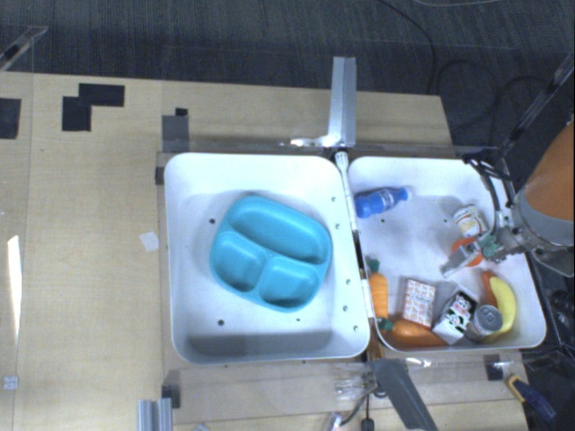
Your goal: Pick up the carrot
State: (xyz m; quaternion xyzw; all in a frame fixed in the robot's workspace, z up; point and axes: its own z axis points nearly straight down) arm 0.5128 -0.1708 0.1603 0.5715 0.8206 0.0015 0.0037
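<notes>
The pincer [467, 254] hovers over the right bin [422, 182]; whether it is wide or narrow I cannot tell, the view being blurred there. The carrot [379, 296] lies well to its left and nearer the camera, along the bin's inner wall. It is probably a light, stiff, smooth toy; grip across its thick orange middle, not the taper.
</notes>
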